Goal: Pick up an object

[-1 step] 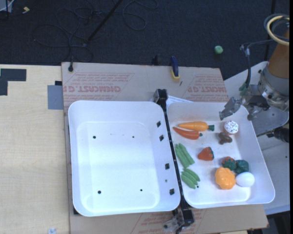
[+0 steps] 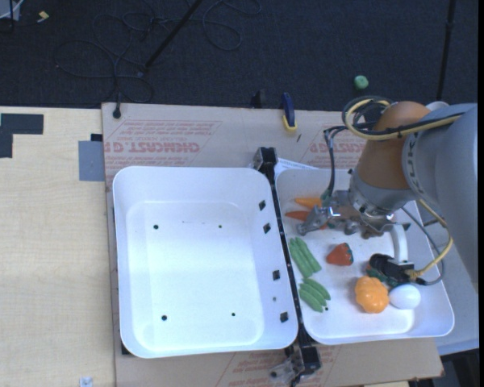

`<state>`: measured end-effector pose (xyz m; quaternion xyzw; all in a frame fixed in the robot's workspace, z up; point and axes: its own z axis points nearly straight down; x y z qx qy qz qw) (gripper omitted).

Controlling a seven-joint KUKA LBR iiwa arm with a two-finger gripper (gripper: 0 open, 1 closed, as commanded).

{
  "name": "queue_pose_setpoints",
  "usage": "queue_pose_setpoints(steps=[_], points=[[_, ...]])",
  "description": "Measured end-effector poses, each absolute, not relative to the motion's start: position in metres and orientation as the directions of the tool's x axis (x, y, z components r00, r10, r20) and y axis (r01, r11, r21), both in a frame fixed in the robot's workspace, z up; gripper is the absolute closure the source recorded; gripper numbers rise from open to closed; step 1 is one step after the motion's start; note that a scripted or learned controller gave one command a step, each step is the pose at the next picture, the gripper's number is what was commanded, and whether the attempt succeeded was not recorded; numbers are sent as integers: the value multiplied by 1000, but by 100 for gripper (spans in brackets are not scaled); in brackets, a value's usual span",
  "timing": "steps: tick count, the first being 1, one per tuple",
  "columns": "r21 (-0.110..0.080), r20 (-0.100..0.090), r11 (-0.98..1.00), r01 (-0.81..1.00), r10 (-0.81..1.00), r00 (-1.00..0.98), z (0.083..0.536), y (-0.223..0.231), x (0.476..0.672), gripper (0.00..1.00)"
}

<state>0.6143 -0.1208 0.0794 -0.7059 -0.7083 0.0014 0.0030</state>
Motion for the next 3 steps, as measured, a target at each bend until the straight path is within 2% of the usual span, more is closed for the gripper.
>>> queue_pose_setpoints(steps=[1,2,3], points=[[-1,1,4,1000,1000,-4,88,-82,645,0],[-5,1,1,1000,1000,-1,97,-84,643,100],[6,2,6,1000,1000,-6,194,-20,645,100]])
